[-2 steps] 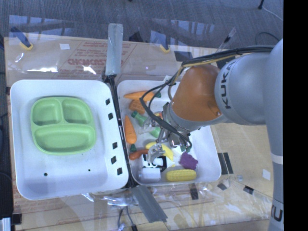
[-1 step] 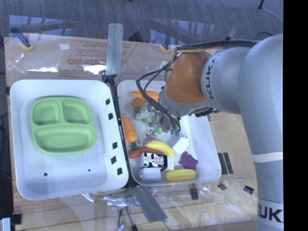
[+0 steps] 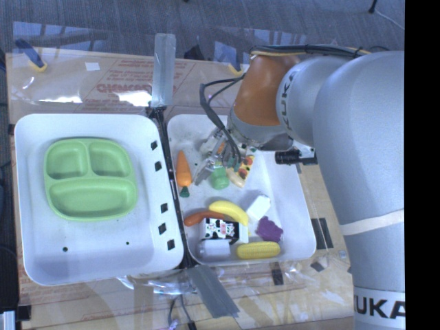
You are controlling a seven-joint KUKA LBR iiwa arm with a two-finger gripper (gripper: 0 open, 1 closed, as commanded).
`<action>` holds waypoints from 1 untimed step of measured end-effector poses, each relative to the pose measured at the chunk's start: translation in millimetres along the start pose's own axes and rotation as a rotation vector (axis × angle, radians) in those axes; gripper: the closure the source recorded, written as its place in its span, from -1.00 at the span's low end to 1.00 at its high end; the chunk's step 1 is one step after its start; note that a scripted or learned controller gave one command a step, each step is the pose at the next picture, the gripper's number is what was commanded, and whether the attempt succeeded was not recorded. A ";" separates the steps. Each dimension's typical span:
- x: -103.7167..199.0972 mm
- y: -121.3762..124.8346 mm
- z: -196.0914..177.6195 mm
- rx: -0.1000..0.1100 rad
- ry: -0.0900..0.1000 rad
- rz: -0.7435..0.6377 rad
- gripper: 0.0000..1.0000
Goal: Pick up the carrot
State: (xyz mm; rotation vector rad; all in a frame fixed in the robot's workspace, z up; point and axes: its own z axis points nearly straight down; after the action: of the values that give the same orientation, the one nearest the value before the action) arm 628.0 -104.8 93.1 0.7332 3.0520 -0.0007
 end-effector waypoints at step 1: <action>-0.4 2.8 -11.4 0.000 -0.002 -0.010 1.00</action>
State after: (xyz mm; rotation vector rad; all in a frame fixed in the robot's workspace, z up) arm 629.5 -102.4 104.5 0.7177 3.0532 -0.0009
